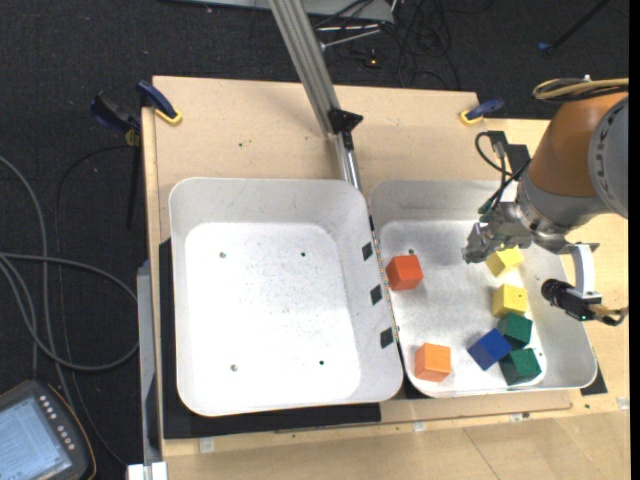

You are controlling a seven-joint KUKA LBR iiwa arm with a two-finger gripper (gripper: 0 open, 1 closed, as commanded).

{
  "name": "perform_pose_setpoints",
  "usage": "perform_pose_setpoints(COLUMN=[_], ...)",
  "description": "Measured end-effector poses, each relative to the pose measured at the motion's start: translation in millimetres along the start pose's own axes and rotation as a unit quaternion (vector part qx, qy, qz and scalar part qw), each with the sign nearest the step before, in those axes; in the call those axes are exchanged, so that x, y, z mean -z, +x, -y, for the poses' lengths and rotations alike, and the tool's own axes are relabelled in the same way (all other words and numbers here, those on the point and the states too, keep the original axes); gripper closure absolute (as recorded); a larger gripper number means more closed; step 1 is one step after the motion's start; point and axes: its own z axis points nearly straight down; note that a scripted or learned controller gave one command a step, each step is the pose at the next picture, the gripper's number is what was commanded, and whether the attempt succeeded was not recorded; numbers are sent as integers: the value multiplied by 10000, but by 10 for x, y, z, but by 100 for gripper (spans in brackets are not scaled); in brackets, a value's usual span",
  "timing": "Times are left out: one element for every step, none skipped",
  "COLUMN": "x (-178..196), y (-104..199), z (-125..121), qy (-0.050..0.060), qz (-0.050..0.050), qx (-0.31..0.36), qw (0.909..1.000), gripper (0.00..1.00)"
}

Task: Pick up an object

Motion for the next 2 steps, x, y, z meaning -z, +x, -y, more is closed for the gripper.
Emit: perform_pose_setpoints(x=[433,1050], y=[-32,-37], z=[-7,43], qy=[-17,-27], qz=[5,8], qx=[3,10], qw=[10000,10000], gripper=[100,100])
